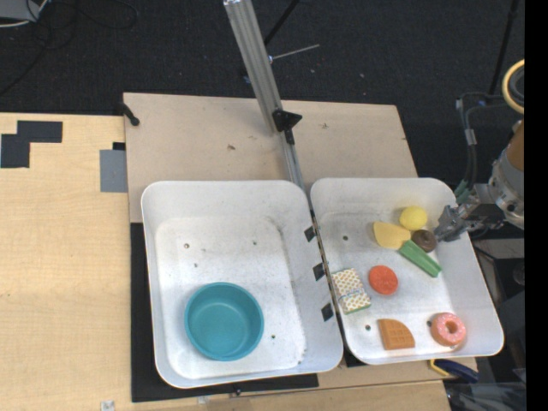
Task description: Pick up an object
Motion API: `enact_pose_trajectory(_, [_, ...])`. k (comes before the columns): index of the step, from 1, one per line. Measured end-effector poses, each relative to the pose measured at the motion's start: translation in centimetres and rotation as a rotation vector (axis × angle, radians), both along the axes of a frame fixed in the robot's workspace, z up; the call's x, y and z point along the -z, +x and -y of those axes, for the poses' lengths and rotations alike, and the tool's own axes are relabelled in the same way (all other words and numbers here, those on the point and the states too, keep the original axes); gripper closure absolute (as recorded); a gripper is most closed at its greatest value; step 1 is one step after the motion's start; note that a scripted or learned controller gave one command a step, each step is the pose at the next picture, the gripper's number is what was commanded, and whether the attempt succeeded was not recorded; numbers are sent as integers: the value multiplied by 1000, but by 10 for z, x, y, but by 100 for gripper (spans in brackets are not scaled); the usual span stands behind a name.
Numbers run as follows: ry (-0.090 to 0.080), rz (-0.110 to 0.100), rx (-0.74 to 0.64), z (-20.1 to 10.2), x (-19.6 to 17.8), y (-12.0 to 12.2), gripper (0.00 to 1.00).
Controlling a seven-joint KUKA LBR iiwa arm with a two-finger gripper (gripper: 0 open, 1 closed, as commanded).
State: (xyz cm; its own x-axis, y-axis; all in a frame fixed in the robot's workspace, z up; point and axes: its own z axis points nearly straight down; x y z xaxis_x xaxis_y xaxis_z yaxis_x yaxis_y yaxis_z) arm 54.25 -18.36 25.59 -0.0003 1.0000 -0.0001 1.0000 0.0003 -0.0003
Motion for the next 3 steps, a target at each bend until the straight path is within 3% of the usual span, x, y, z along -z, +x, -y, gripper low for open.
enact_pose_trajectory(1, [0,0,0,0,0,0,0])
enact_pose_trajectory(3, [1,-5,0,4,105,-1,0])
